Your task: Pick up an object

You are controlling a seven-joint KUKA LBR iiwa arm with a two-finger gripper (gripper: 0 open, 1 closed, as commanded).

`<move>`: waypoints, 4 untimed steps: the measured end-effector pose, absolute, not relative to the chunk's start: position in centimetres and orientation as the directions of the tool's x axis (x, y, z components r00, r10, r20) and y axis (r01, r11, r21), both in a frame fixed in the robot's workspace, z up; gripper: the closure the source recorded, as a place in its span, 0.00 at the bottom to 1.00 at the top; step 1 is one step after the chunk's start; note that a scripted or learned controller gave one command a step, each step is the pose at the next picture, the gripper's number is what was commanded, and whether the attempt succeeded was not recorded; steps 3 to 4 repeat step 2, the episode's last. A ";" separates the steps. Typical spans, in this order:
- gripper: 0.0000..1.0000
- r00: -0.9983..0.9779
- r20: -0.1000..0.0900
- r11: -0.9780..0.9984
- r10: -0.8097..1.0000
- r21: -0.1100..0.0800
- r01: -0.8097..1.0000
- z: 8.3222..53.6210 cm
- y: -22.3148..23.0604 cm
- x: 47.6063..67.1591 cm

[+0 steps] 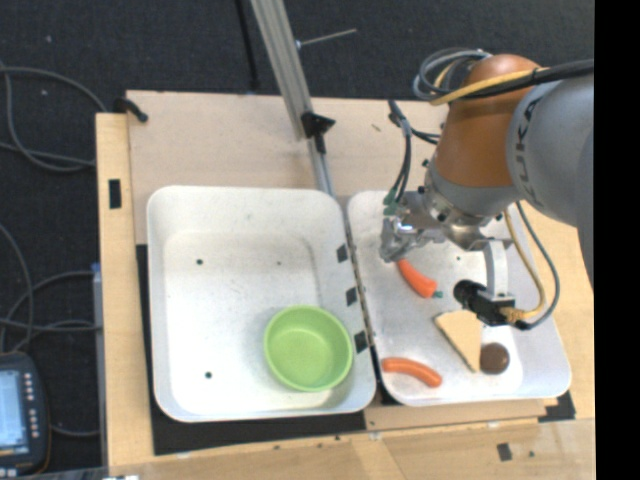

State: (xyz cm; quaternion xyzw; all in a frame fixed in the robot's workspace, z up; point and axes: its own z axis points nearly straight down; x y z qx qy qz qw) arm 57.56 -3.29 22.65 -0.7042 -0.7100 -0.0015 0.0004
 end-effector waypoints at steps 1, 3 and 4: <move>1.00 -0.008 0.002 0.008 1.000 -0.001 1.000 22.1 2.4 56.2; 1.00 -0.008 0.002 0.008 1.000 -0.001 1.000 22.1 7.7 53.8; 1.00 -0.008 0.002 0.008 1.000 -0.001 1.000 22.1 7.7 53.8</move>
